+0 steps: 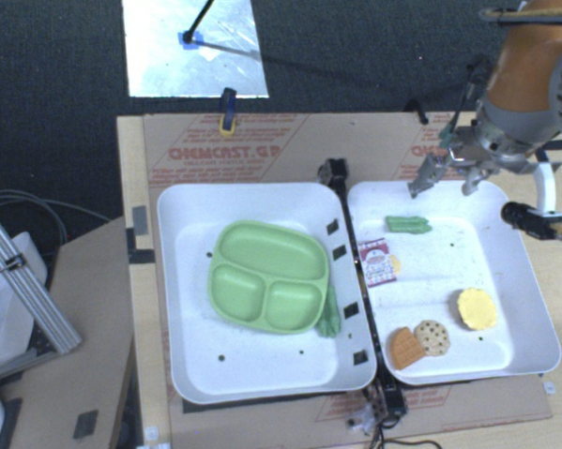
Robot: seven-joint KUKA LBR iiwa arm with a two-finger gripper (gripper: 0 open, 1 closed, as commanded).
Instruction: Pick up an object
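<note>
A grey two-finger gripper (446, 177) on the orange-banded arm hangs spread open and empty above the far edge of the right-hand shallow white bin (526, 281), its fingertips apart with nothing between them. The likeliest target, a small green pod-shaped toy (408, 225), lies just inside that far edge, close below and slightly left of the fingers. A pink-and-white printed packet (378, 262) rests against the bin's left wall; a round yellow piece (476, 308) sits toward the right wall, and a speckled cookie-like disc (433, 337) touches an orange wedge (406, 347) near the front edge. In the left-hand white bin (185, 271) a pale green divided plastic tray (268, 277) lies centred, with a darker green strip (330, 310) at its right rim. To do this pick well, the arm would probably need to centre over the pod, turn the fingers across its short width and descend until they straddle it, keeping clear of the bin wall before closing.
</note>
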